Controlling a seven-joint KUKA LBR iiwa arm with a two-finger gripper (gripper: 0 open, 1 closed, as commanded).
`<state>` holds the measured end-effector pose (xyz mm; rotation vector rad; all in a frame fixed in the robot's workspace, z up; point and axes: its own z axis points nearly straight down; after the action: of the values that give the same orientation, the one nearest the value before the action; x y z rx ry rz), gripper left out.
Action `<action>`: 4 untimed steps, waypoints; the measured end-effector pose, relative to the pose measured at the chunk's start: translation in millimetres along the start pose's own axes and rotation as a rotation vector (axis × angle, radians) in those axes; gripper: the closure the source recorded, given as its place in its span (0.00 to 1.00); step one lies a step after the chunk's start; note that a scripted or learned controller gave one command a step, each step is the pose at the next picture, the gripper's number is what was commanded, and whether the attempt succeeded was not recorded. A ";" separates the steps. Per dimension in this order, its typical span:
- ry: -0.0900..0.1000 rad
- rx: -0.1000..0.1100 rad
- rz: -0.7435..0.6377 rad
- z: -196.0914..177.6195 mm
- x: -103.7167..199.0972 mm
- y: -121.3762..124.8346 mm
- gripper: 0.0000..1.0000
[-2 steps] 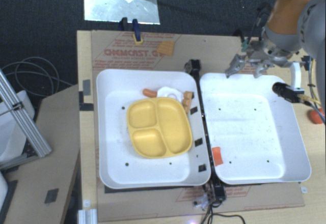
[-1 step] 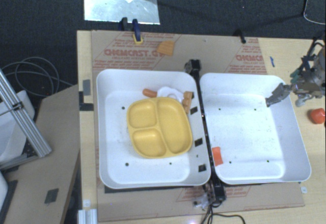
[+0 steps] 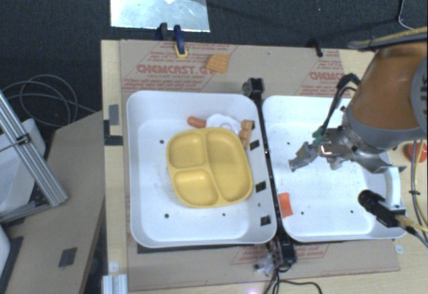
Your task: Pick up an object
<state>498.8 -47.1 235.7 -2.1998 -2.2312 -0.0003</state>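
Hovering over the right bin [image 3: 348,219], the gripper [image 3: 304,156] looks poised to descend — whether it is released or clenched I cannot tell. An orange block [image 3: 285,204] lies near it by the divider — likely the reachable target.

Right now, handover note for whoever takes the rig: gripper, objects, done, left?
Gripper: over the right bin, toward its left side, nothing visibly between its fingers; open or shut unclear.
Right bin: small orange block by the left wall.
Left bin: yellow divided plate in the middle; orange sausage-like piece, a white item and a tan piece behind it.
Done: no pick yet.
Left: grasp and lift one object; the orange block looks nearest.
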 end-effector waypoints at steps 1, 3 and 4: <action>-0.011 -0.019 0.019 -106.3 -77.5 -13.7 0.00; -0.012 -0.019 0.018 -101.1 -89.6 -13.2 0.00; -0.001 0.006 0.005 42.2 -22.4 -14.0 0.00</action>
<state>484.9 -69.5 193.5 -2.2037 -2.2230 0.0076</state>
